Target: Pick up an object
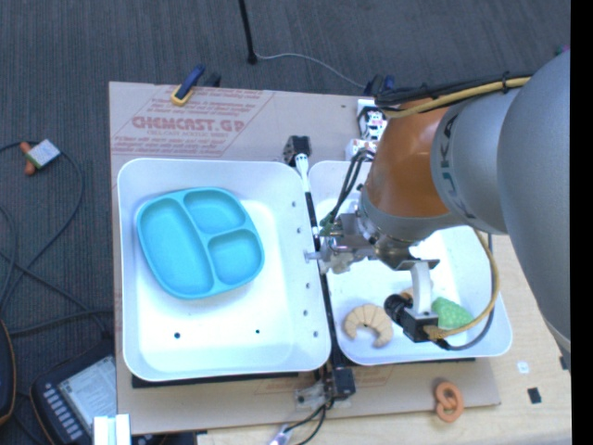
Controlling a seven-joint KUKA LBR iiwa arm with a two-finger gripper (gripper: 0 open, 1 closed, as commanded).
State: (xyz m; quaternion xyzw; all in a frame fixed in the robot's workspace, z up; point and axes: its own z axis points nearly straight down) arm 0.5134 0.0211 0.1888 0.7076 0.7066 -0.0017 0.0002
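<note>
In the right bin (468,248), at 5 o'clock from the gripper (341,251), lies the croissant (369,324). It is probably light and soft with a curved form, so grasp gently across the thick middle. Whether the gripper is open, or holds anything, cannot be determined.

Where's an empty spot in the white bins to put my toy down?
The left bin has bare floor below the blue plate, and a strip between the plate and the right bin. The right bin is crowded: the arm hangs over it, with a croissant and a green thing at its near end.
</note>
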